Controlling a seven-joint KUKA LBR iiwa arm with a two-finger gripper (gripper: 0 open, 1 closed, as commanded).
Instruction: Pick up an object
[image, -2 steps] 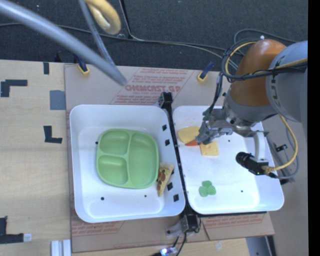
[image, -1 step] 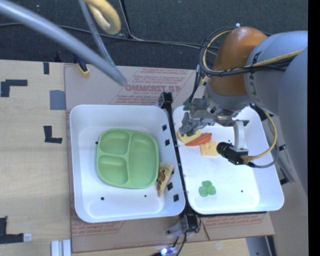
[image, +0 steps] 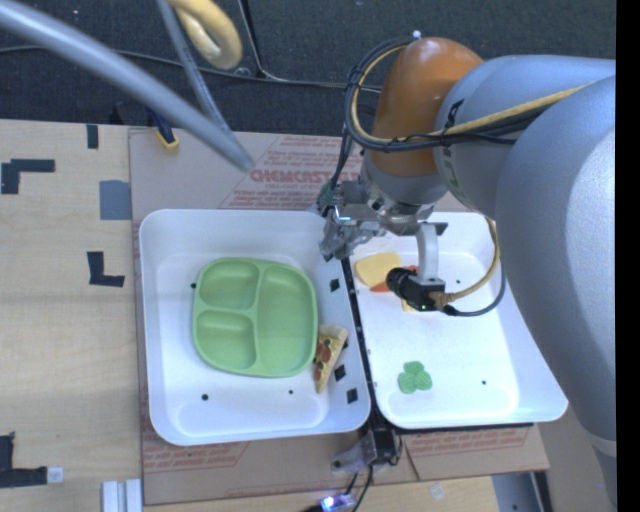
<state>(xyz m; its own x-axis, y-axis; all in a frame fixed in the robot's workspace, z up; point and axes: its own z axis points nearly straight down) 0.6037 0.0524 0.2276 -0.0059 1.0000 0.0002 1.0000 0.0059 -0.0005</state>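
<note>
While the gripper (image: 342, 238) hangs over the far end of the wall between the left bin (image: 168, 405) and the right bin (image: 470, 345), I'd call this the approach step, with no grasp made that I can confirm. Claw state: can't tell, it's too small and cluttered at this angle. Nearest candidate is the yellow piece (image: 376, 267) in the right bin, just beside the gripper on its near-right side, with an orange bit (image: 381, 285) touching its near edge. Next move, as I judge it: shift off the divider into the right bin, centre over the yellow piece, then descend. It looks flat, so the grip may slip. Other options sit further away: the green clump (image: 414, 378) near the front of the right bin, and the pizza slice (image: 328, 358) in the left bin against the green plate (image: 255, 316).
</note>
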